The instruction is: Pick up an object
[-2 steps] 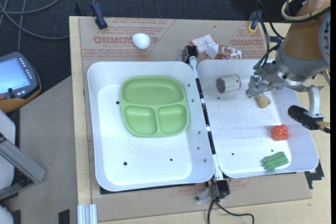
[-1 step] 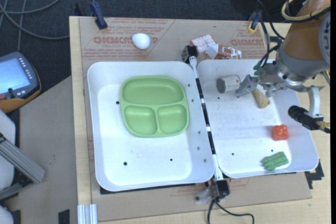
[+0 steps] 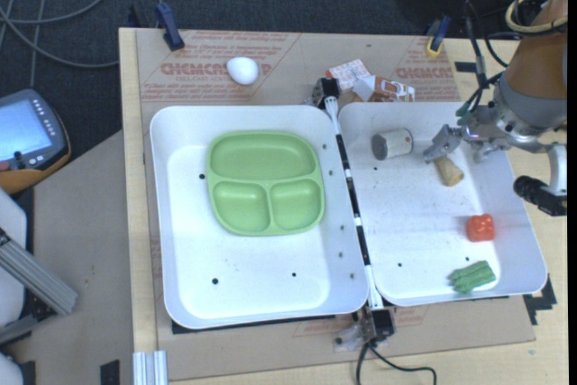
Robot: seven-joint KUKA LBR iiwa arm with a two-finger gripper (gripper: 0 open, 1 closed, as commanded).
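Note:
The right bin (image 3: 514, 194) holds a grey cylinder (image 3: 392, 143) near its back left, a tan wooden piece (image 3: 448, 172) just right of it, an orange block (image 3: 480, 227) and a green object (image 3: 472, 276) near the front right. My gripper (image 3: 464, 144) hangs over the back right of this bin, directly behind the tan piece and to the right of the grey cylinder. Whether it touches the tan piece is unclear. I see nothing held in it.
A green divided plate (image 3: 266, 180) lies in the left bin (image 3: 180, 221). On the bench behind the bins sit a white egg-shaped object (image 3: 242, 69) and a crumpled wrapper (image 3: 365, 82). Blue clamps (image 3: 168, 24) grip the bench's back edge.

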